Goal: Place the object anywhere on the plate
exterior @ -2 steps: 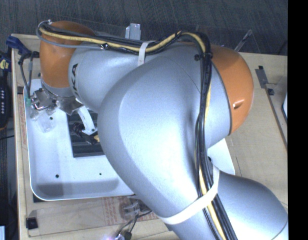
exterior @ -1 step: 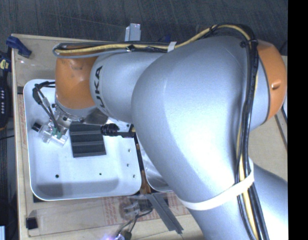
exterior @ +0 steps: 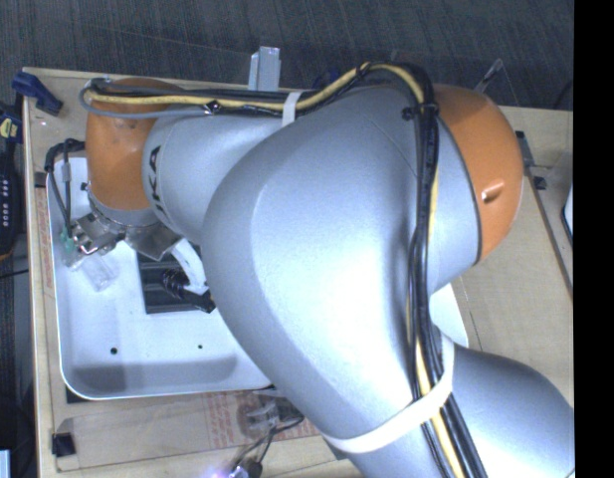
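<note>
My gripper (exterior: 91, 245) hangs over the far-left part of the left white bin (exterior: 137, 371), close to its left wall. The grey arm with its orange band (exterior: 122, 162) reaches across from the right and covers most of both bins. A small green bit (exterior: 65, 235) shows at the gripper's left side, and I cannot tell what it is. A pale translucent piece (exterior: 102, 273) sits just below the gripper over the bin floor. Whether anything is between the fingers is hidden.
The bin's near floor and front-left corner (exterior: 88, 381) lie bare below the gripper. A blue clamp (exterior: 34, 89) sits at the bench's back-left corner. A dark device with a screen (exterior: 0, 202) stands off the bench's left edge.
</note>
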`<state>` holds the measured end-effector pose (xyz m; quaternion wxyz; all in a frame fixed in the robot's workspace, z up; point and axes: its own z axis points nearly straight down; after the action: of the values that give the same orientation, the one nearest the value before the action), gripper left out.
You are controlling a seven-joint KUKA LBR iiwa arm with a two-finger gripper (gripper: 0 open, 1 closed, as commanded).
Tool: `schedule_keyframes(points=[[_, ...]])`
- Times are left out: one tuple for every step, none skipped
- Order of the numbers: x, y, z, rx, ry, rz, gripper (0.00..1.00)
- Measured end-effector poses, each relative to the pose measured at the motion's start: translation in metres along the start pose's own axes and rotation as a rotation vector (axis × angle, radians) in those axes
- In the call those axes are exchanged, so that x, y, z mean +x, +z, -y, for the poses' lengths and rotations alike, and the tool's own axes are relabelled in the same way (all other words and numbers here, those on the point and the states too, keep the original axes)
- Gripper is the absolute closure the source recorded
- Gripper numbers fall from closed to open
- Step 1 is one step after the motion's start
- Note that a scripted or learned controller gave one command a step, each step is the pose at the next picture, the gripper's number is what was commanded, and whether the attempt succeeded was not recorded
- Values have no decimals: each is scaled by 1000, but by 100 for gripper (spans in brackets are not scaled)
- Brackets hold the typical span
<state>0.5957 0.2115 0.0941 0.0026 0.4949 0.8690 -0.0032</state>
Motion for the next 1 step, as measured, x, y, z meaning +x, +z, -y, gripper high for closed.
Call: schedule_keyframes(points=[[-49,1,2,-1,651,-9,100]])
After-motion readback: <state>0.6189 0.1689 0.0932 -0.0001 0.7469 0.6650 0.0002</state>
